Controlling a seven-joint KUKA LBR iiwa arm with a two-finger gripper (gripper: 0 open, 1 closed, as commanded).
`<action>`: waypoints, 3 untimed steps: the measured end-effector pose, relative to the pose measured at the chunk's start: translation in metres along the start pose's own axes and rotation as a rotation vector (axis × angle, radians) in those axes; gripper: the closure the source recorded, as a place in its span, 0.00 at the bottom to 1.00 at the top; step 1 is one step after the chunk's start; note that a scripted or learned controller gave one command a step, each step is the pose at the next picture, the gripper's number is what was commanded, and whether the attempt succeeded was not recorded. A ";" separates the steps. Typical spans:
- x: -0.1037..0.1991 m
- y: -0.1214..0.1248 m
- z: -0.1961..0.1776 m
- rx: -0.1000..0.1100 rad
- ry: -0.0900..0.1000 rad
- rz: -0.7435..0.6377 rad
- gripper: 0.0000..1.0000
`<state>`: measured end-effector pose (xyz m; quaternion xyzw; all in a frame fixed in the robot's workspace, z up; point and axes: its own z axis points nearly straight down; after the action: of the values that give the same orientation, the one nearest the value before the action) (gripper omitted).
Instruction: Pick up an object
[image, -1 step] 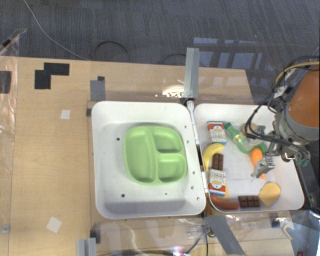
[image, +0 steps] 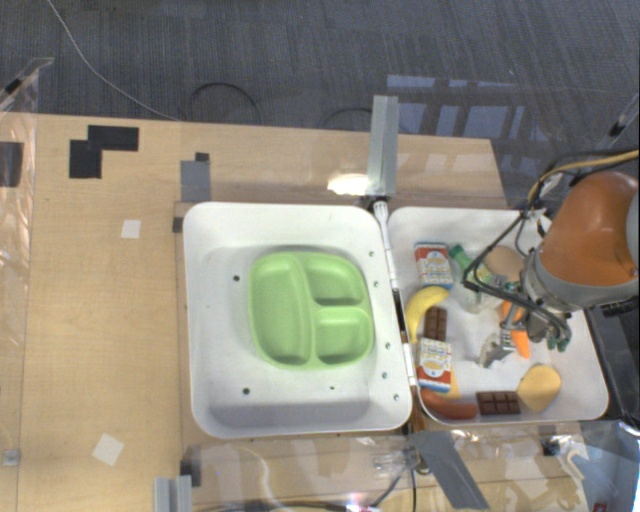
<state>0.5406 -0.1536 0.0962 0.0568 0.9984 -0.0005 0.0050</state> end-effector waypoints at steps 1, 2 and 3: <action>-0.003 0.002 -0.012 0.001 -0.008 -0.007 1.00; -0.040 0.031 -0.147 0.000 -0.012 0.022 1.00; -0.068 -0.003 -0.170 0.001 -0.004 -0.236 1.00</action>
<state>0.6063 -0.1639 0.2673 -0.0610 0.9981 -0.0019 0.0067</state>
